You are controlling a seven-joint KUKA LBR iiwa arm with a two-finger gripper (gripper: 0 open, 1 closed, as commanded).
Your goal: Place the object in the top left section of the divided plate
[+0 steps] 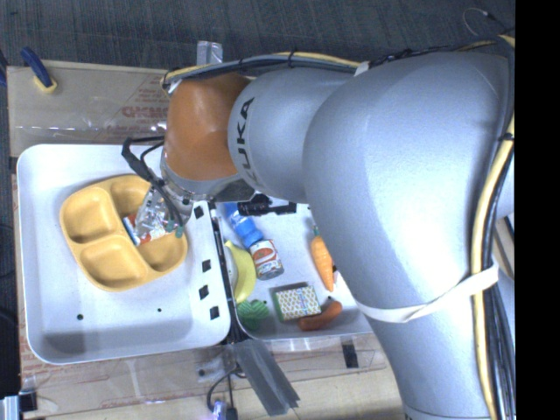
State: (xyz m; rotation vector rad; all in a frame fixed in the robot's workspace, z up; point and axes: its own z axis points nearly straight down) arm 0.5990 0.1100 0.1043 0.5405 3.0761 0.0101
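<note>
Arm [376,173] hides right bin [289,326] | jaws [156,217] over divided plate [96,234] | jaw state unclear

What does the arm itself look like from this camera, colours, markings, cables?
The arm is bulky, rounded and glossy grey, with an orange band above the wrist and dark KUKA lettering beside it. Black cables loop near the wrist; a yellow-edged cable runs along its top. The pincer looks small, metallic and cluttered.

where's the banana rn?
The banana lies in the right bin, against its left wall, below the blue bottle and beside the small can, above the green item.
</note>
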